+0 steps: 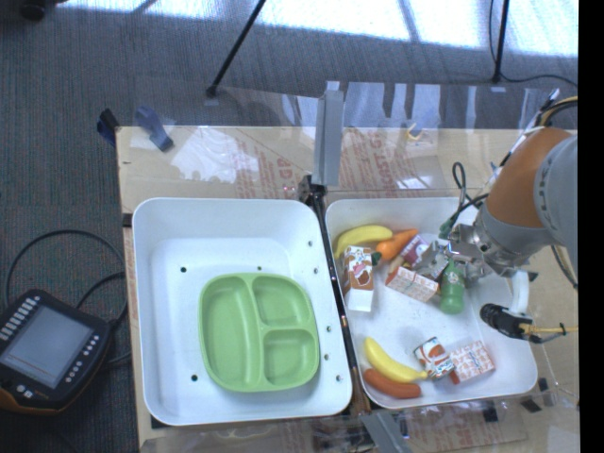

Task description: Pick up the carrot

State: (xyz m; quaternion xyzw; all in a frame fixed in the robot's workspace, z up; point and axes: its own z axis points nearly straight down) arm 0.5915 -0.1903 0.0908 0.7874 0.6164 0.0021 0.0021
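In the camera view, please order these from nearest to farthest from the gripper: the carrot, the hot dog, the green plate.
Measured from the gripper:
1. Carrot, just to its left in the right bin.
2. Hot dog, at that bin's front edge.
3. Green plate, in the left bin.

The grey arm's end effector (460,253) hangs over the right shallow white bin (524,371), beside a small green bottle (452,291). The orange carrot (396,245) lies near a yellow banana (362,237). A green divided plastic plate (258,331) sits in the left white bin (160,243).
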